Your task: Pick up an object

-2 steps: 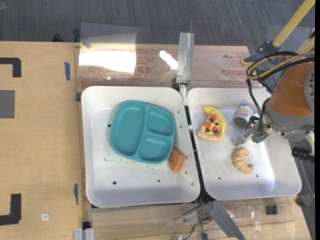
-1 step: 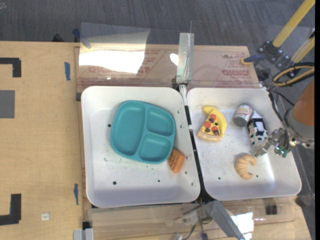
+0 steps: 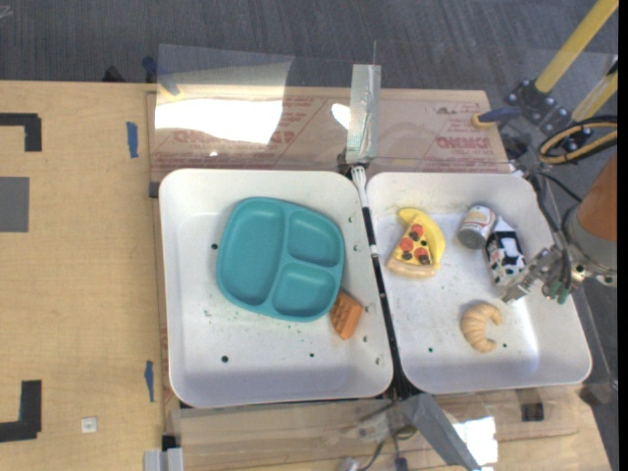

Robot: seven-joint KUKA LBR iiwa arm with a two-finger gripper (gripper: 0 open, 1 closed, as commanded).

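Note:
The right bin holds a toy pizza slice, a small silver can, a black-and-white patterned toy and a croissant. My gripper reaches in from the right edge, low over the bin's right side. It sits just below the black-and-white toy and up and to the right of the croissant. Nothing shows as held. In the left bin lie a teal divided plate and a small orange piece at the plate's lower right corner.
A raised divider separates the two bins. Clear plastic sheeting and a metal post stand behind them. Yellow struts and cables crowd the upper right. A wooden bench top extends to the left.

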